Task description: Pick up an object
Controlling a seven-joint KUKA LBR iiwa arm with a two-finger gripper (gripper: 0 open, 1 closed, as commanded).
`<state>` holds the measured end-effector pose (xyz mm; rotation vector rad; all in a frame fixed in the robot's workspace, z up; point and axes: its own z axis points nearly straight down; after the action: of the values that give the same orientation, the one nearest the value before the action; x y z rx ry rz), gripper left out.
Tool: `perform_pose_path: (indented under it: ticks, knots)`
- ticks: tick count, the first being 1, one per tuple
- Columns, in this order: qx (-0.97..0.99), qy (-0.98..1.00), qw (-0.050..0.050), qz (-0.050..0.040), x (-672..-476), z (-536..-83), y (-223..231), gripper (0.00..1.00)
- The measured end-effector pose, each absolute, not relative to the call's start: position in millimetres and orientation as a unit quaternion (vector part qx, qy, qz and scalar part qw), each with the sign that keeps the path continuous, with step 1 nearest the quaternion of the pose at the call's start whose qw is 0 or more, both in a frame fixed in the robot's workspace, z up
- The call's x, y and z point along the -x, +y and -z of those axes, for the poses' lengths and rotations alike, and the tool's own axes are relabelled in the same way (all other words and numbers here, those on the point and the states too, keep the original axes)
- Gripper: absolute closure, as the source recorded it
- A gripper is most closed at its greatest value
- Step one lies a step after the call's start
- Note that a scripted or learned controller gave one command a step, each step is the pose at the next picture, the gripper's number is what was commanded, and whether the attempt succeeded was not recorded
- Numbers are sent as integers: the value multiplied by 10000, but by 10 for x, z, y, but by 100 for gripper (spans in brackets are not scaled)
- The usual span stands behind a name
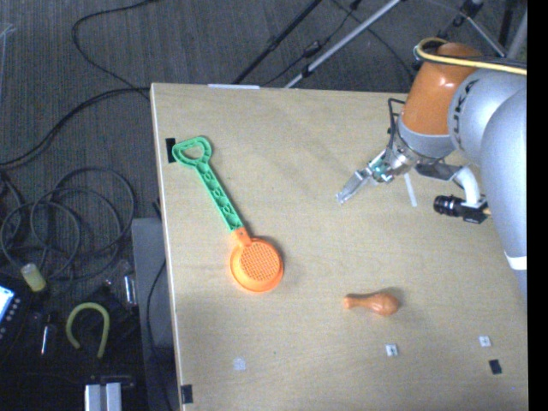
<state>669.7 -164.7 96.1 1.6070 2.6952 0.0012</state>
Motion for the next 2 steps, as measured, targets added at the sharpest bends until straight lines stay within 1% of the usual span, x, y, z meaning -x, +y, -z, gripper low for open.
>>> perform_pose_path:
  ticks: [1, 2]
  knots:
    - [-5121, 8589, 18, -4, -6697, -961, -1647, 0]
    - [-3505, 9365, 8, -2, -6689, -844, -1460, 0]
